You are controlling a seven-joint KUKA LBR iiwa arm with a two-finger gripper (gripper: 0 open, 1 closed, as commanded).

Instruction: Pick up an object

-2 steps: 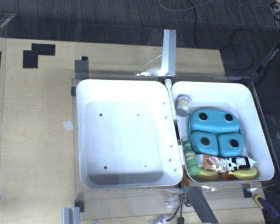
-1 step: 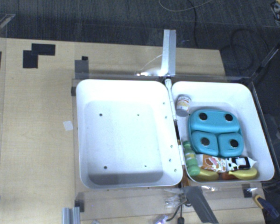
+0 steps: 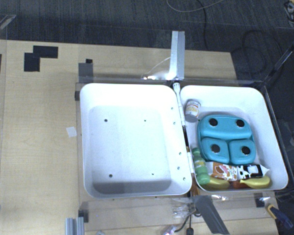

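The things to pick all lie in the right bin point(image 3: 264, 106), crowded toward its near edge. Largest is a teal moulded piece point(image 3: 227, 141) with four rounded lobes, each with a dark dimple. It lies flat in the middle of the bin, and its near edge touches or overlaps the pile in front of it. That pile is hard to sort out. A packet point(image 3: 237, 171) with orange print and black-and-white patches lies across two yellow things point(image 3: 257, 182) whose middles it hides. A green bottle point(image 3: 199, 164) is wedged against the wall shared with the left bin, partly covered. A small jar point(image 3: 191, 109) sits alone at the far left corner of this bin, just beside the teal piece; its label is too blurred to read. Whether the jaws are open or closed cannot be told.

The left bin point(image 3: 127, 141) shows bare white floor with a few small dark dots. Both bins rest on a pale wood-coloured desk point(image 3: 34, 146), which has black marks point(image 3: 39, 57) near its far left corner. A metal post point(image 3: 178, 53) rises at the far side where the bins meet. Beyond the desk lies dark carpet point(image 3: 112, 4) with a thin cable point(image 3: 206, 6) looped on it.

Open floor in the right bin lies along its far wall and far right corner.
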